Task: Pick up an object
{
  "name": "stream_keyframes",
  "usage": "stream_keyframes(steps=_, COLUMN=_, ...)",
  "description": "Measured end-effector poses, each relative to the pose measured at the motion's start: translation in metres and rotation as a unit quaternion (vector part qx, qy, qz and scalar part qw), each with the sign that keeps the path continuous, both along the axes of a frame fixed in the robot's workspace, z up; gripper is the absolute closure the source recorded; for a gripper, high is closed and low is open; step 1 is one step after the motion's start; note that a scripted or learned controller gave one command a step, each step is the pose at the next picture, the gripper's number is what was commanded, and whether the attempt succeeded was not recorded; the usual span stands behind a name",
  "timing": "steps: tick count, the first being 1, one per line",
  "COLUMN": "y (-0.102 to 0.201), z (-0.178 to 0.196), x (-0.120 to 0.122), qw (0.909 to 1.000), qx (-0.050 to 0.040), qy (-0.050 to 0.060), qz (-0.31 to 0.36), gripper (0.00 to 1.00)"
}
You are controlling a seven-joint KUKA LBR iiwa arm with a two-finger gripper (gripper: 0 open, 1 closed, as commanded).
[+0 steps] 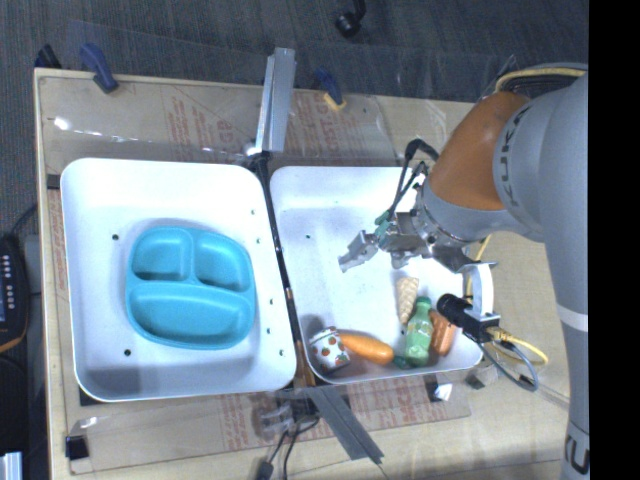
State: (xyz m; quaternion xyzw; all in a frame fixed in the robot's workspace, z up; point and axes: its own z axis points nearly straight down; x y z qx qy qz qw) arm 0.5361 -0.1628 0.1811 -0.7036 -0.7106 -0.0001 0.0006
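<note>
Gripper (372,250) hangs spread and unladen over the right bin (310,218); its orange carrot (366,348), green bottle (418,334) and cone (407,296) crowd the near edge.

Blue divided tray (190,287) lies in left bin (90,183). Blue clamps (98,68) on bench's far edge. Metal bar (272,103) stands between the bins, far side. Chair wheels (349,23) on the floor beyond.

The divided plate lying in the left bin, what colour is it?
The divided plastic plate is light turquoise blue, seen clearly in the camera view from above.
</note>
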Motion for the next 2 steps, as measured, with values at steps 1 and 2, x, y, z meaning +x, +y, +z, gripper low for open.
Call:
stream_keyframes(steps=1, y=-0.047, z=-0.089, x=-0.055, qw=1.0000, qx=0.0002, qy=-0.001, qz=-0.001, gripper=0.00)
stream_keyframes(steps=2, y=-0.047, z=-0.090, x=0.004, qw=1.0000, qx=0.0004, qy=0.001, qz=-0.001, gripper=0.00)
